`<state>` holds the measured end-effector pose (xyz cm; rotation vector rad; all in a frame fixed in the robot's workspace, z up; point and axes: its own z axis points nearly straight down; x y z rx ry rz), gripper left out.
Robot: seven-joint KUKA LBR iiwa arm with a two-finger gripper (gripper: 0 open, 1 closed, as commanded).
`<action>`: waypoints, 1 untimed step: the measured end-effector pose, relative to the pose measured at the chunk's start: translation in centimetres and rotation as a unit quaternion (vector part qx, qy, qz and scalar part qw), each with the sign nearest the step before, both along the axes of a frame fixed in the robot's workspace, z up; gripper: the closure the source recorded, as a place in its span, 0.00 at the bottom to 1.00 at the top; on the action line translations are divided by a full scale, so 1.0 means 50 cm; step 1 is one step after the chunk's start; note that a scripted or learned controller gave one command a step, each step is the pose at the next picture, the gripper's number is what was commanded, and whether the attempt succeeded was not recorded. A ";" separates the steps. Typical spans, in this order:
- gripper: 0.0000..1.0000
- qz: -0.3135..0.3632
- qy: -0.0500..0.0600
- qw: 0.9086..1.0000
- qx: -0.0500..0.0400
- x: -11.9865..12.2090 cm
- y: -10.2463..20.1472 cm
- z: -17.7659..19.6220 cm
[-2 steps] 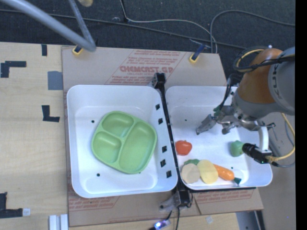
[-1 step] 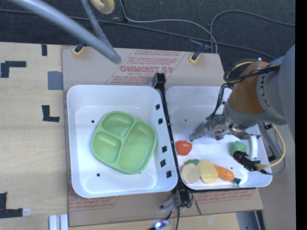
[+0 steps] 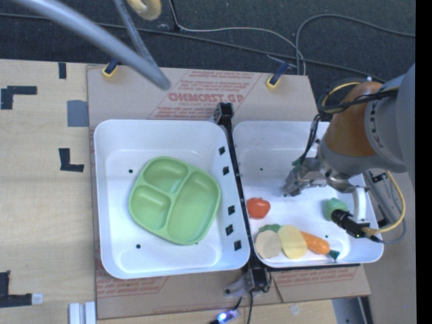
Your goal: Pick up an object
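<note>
My gripper (image 3: 294,185) hangs low over the middle of the right bin (image 3: 270,135), pointing left, with the grey arm and its orange band (image 3: 348,128) behind it at the right. A small red tomato-like piece (image 3: 258,208) lies just below and left of the gripper, apart from it. A green piece (image 3: 335,208) sits to the gripper's right, under the wrist. Along the bin's front wall lie a pale round piece with a green top (image 3: 268,244), a yellow piece (image 3: 292,241) and an orange carrot (image 3: 316,243). Nothing shows in the gripper's grasp.
The left bin (image 3: 113,147) holds a green divided plate (image 3: 177,200). A black divider (image 3: 231,174) runs between the bins. Cables (image 3: 378,214) loop off the wrist on the right. A blurred grey pole (image 3: 88,29) crosses the upper left.
</note>
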<state>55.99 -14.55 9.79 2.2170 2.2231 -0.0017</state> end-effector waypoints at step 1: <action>1.00 0.000 -0.001 1.000 0.001 -0.012 0.017 0.106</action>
